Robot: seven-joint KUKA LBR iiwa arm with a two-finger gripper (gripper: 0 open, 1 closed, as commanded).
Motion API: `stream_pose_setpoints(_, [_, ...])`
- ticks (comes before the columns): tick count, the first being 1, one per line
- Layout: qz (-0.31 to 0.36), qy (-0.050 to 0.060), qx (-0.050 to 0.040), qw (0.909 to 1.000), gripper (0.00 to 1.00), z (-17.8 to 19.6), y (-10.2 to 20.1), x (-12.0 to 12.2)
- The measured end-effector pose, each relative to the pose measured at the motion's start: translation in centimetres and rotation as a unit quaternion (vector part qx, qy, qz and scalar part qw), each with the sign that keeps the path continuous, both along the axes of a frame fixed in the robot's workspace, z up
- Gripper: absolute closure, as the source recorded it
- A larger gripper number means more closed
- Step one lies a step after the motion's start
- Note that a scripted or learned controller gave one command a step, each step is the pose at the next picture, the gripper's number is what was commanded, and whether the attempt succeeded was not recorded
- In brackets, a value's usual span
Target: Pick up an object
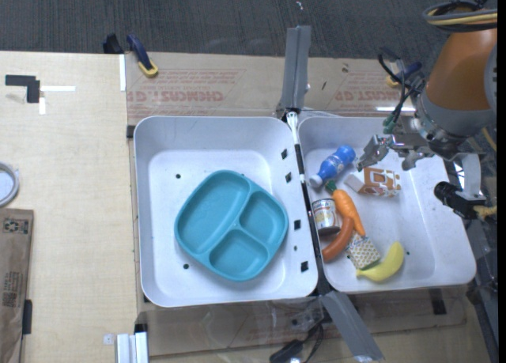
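Observation:
My gripper (389, 153) hangs over the back of the right bin (443, 270), just above a small orange and white box (381, 183). Its fingers are spread, with nothing between them. Left of the gripper lies a blue and white bottle (335, 163). Further forward in the same bin are a carrot (348, 209), a small tin can (324, 215), a hot dog sausage (338, 242), a checkered piece (364, 253) and a yellow banana (383, 265).
The left bin (158, 148) holds a blue divided plate (231, 225). A grey divider post (296, 69) rises between the bins at the back. Clamps and tape lie on the bench to the left.

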State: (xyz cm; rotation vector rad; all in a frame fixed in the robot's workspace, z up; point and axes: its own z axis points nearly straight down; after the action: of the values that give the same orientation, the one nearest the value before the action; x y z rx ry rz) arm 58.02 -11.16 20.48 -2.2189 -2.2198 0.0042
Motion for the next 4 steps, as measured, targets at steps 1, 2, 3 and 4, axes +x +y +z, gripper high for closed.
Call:
stream_pose_setpoints(1, [0.023, -0.012, -0.0022, 0.9996, 0.0, -8.9, -5.4, 3.7])
stream_pose_setpoints(2, [0.028, -0.002, -0.0009, 0.9996, 0.0, -11.2, 1.1, 2.9])
stream_pose_setpoints(3, [-0.086, -0.002, -0.0013, 0.9963, 0.0, -1.3, 2.1, 2.7])
stream_pose_setpoints(4, [-0.182, 0.0, -0.0013, 0.9834, 0.0, -10.9, -1.9, 2.4])
